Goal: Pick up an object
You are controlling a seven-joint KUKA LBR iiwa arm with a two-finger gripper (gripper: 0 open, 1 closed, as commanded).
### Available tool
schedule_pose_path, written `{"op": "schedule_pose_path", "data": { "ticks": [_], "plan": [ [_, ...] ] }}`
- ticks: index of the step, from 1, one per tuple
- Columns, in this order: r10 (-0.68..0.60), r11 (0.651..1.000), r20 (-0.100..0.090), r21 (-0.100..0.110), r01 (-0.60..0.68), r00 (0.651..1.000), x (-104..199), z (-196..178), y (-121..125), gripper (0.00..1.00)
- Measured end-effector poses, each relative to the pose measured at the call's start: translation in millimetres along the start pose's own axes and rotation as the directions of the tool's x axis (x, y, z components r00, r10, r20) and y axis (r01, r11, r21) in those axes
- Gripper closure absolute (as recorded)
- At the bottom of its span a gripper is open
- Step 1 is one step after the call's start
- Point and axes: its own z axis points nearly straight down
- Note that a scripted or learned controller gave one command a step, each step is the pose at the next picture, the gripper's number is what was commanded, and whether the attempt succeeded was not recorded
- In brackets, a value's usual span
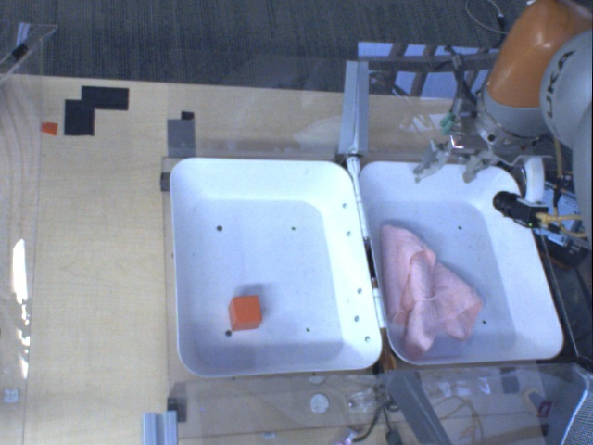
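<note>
Here, you had the gripper [451, 162] hanging over the far rim of the right bin [519, 248], its two fingers spread apart with nothing between them. The arm [528, 54] with its orange band reached in from the right edge. You had two objects to choose from. A crumpled pink cloth [426, 290] lay in the right bin, toward its left wall and near side, well apart from the gripper. A small orange block [246, 312] sat in the left bin [269, 211], near its front left corner.
</note>
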Motion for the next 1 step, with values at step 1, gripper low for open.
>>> {"op": "schedule_pose_path", "data": {
  "ticks": [1],
  "plan": [
    [0.051,0.999,0.000,0.001,-0.051,0.999,-4.3,84.6,-79.8,0.00]
  ]
}}
